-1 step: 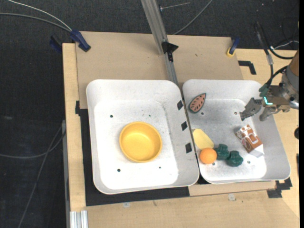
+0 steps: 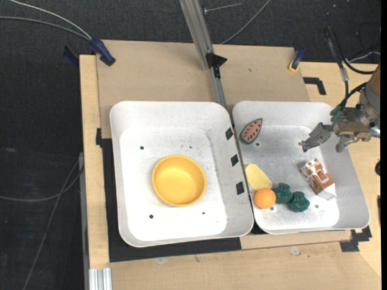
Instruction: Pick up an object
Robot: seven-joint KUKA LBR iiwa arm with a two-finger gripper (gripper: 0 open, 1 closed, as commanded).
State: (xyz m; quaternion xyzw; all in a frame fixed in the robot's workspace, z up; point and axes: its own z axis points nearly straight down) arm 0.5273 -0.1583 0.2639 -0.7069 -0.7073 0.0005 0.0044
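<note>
My gripper (image 2: 325,144) hovers over the upper right part of the right bin (image 2: 284,219), its two fingers spread apart with nothing between them. Just below it lies a small brown-and-white block (image 2: 317,176). An orange ball (image 2: 265,198) rests near the bin's front, touching a pale yellow piece (image 2: 257,176) and next to a dark green toy (image 2: 291,198). A pink leaf-shaped item (image 2: 251,130) lies at the bin's upper left. A yellow bowl (image 2: 178,179) sits in the left bin (image 2: 130,162).
A metal pole (image 2: 199,29) slants down from the top to the divide between the bins. Blue clamps (image 2: 103,52) and a yellow clip (image 2: 295,60) sit at the board's back corners. Cables trail over the dark floor.
</note>
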